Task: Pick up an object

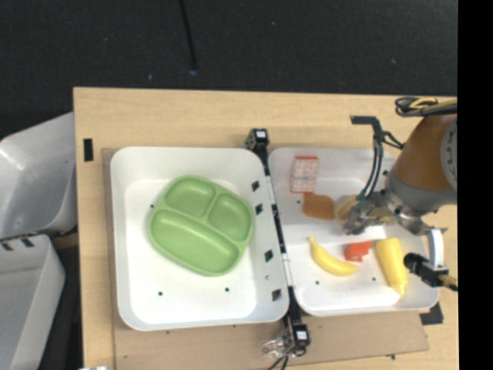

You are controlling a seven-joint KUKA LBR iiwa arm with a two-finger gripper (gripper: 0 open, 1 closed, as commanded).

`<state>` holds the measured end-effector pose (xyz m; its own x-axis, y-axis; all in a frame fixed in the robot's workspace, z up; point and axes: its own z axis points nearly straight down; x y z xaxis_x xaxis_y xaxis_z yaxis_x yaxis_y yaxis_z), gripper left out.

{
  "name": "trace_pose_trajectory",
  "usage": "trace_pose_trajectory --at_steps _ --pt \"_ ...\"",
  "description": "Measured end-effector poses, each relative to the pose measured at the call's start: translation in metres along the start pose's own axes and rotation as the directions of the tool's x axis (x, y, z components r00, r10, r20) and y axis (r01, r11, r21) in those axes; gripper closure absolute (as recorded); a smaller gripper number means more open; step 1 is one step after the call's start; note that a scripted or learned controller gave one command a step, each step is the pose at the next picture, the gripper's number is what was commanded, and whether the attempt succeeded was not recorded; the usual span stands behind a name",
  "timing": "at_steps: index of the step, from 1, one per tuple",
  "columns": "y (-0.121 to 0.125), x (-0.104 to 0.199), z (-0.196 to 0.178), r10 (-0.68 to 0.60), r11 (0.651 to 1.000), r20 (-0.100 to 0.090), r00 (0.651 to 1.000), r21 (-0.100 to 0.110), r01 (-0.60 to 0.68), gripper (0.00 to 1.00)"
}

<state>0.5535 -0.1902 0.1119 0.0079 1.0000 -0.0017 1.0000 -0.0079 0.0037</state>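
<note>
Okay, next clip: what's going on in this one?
A robot arm reaches in from the right over the right bin, its gripper low beside a brown item. Nothing is visibly held. Nearby lie a banana, a small red piece, a yellow object and a pink-and-white packet. The left bin holds a green divided plate.

Both bins are white: the left bin [131, 284] holds a light green plate [202, 223], the right bin [339, 303] a yellow banana [332, 258], a small red piece [358, 250], a yellow bottle [391, 264], a brown lump [318, 206] and, farther back, a packet [304, 173] patterned red and white. The bench [216, 118] is pale wood. The arm [425, 160] shows orange-brown above grey.
</note>
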Motion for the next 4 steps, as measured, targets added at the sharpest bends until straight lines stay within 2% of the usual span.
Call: trace_pose_trajectory --at_steps 2,3,4 --pt "0.004 0.012 -0.119 -0.012 1.000 0.001 1.000 -0.004 0.012 1.00" --pt "0.005 0.011 -0.118 -0.013 1.000 -0.001 1.000 0.001 0.013 1.00" --pt "-0.009 0.069 -0.115 -0.013 1.000 -0.001 1.000 0.003 0.013 1.00"
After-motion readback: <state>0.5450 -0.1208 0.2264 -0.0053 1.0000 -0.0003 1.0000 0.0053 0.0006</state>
